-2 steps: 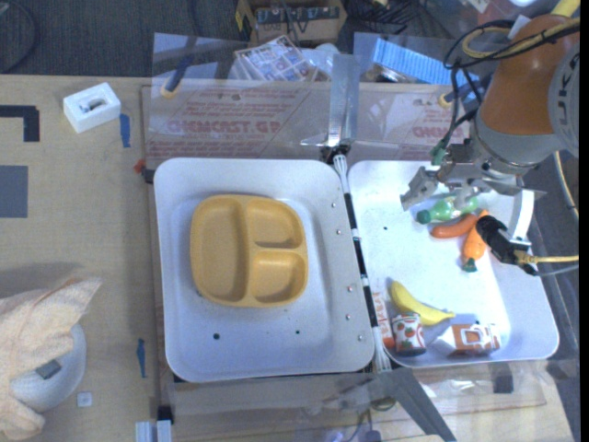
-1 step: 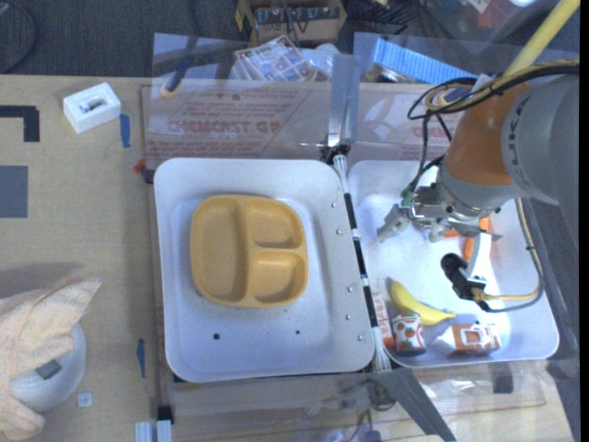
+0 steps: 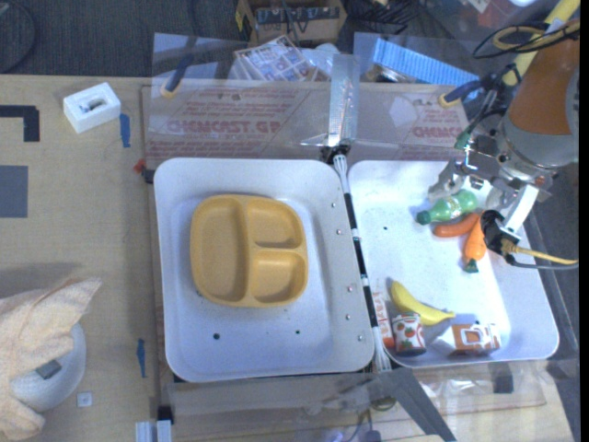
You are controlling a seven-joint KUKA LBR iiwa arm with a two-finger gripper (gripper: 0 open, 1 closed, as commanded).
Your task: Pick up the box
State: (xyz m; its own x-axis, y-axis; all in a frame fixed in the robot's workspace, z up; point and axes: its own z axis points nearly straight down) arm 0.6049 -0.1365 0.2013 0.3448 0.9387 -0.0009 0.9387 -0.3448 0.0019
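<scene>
Nearest the camera, along the near wall of the right bin (image 3: 543, 325), two small cartons are seen: a box (image 3: 408, 333) with red and white print at the near left corner, and a second small box (image 3: 472, 338) with orange marks a little to its right. A banana (image 3: 414, 303) lies just beyond the first box, touching or almost touching it. Toward the far right of the same bin, the gripper (image 3: 467, 190) is lowered over a cluster of toy vegetables: a green item (image 3: 451, 208), an orange pepper (image 3: 456, 226) and a carrot (image 3: 474, 242). Whether its fingers are spread or closed cannot be told, and nothing is seen held between them. Both boxes lie well apart from the gripper, nearer the camera and to its left. In the left bin (image 3: 175, 247) a yellow divided plate (image 3: 248, 250) is placed.
</scene>
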